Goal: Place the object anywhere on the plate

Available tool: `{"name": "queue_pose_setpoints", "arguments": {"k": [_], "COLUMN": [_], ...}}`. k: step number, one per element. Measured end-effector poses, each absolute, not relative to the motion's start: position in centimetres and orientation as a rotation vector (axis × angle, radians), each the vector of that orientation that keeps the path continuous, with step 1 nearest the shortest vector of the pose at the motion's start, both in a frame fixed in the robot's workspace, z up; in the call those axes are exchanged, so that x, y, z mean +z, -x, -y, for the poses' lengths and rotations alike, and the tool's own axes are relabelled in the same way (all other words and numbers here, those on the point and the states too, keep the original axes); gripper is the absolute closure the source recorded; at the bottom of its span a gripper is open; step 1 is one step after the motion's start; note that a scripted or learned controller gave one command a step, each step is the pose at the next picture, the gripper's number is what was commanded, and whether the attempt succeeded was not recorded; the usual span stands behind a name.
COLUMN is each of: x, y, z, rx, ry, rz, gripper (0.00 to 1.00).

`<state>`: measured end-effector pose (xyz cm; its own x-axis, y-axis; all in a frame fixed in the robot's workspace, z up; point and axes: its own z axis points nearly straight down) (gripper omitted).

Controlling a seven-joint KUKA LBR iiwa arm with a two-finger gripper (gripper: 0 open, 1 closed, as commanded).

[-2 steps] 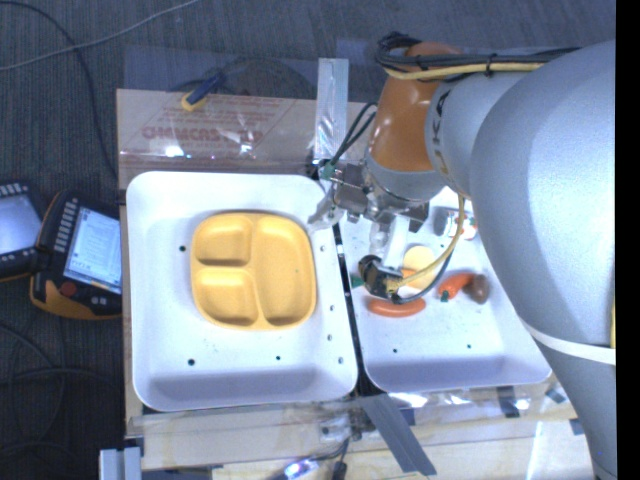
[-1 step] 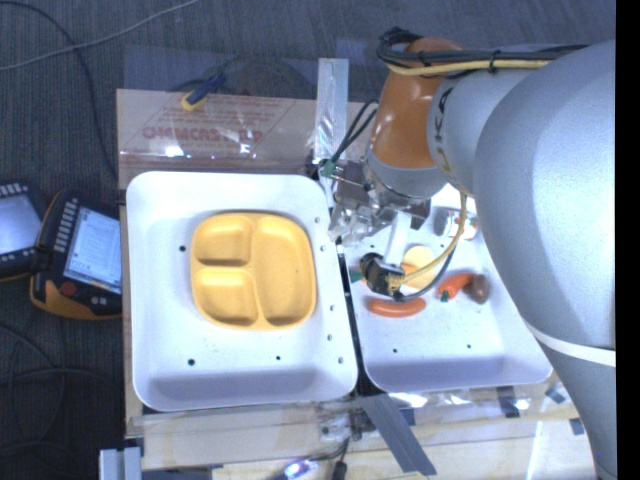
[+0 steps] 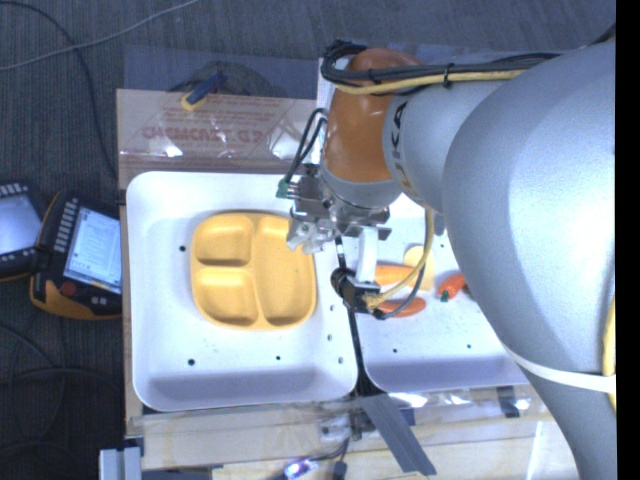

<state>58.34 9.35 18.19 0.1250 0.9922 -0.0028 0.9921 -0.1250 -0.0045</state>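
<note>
- Grey arm (image 3: 530, 218) bulks closest to the lens and fills the right side, covering much of the right bin (image 3: 440, 363).
- Orange band (image 3: 360, 128) sits above the wrist. The gripper (image 3: 308, 230) hangs below it, over the right rim of the yellow divided plate (image 3: 250, 268).
- Grip state: can't tell. The wrist hardware hides the business end, and nothing is visibly held.
- Plate lies in the left bin (image 3: 160, 368). It has three compartments, and all of them look bare.
- Likely task objects are in the right bin: a carrot-like toy (image 3: 455, 286) and, just left of it, a flat orange piece (image 3: 405, 306) partly behind cabling. Which one is the target is unclear.
- Both are apart from the gripper and off the plate.
- Step, as a judgement: either a hover at the plate edge before a release, or a transit pass with nothing picked. With no object seen in the grip, placement is not done.
- Next move, if carrying: shift a bit left over a compartment, lower, let go.
- Next move, if not carrying: swing right to the orange pieces and descend squarely on one. The carrot toy is small and near the bin wall, so alignment matters.
</note>
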Motion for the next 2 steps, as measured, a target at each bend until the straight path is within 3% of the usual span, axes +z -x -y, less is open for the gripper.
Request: {"name": "queue_pose_setpoints", "arguments": {"k": [1,2], "x": [18.2,13.2], "y": [-54.0,-50.9], "z": [-6.9,-12.0], "rx": [0.007,0.004], "ry": [2.195,1.917], "rz": [2.243,2.482], "gripper": [1.0,1.0]}}
